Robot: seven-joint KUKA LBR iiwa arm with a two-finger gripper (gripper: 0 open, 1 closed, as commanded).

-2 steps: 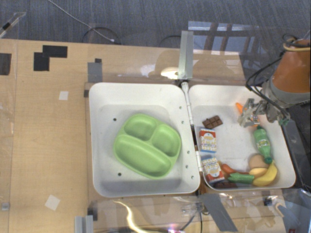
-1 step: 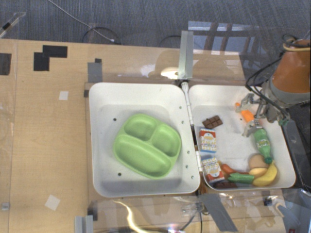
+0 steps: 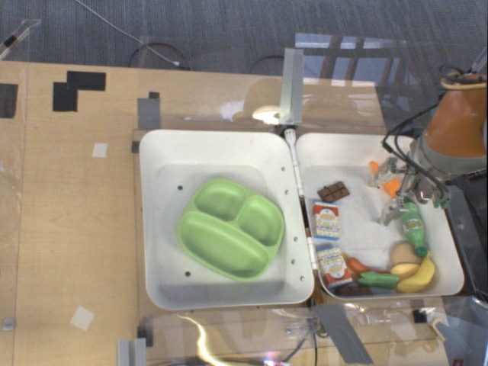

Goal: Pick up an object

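Note:
My gripper [image 3: 412, 201] hangs over the right side of the right bin [image 3: 358, 158], below the orange band of the arm [image 3: 457, 124]. Its fingers [image 3: 390, 214] look spread apart, and the top of a green bottle [image 3: 415, 235] lies just beneath them, not held. A small orange piece [image 3: 386, 181] sits at the gripper's left. Along the bin's front lie a tan round object [image 3: 403, 253], a yellow banana [image 3: 420, 275], a green pepper [image 3: 379, 279] and a red piece [image 3: 357, 265]. A brown chocolate bar [image 3: 332, 191] and a red-and-white carton [image 3: 325, 222] lie to the left.
The left bin [image 3: 164, 174] holds a green divided plate [image 3: 231, 227]. A second small packet [image 3: 333, 260] lies by the divider between the bins [image 3: 299, 204]. A metal post [image 3: 290, 86] stands behind the bins. Black cables [image 3: 404, 132] loop beside the arm.

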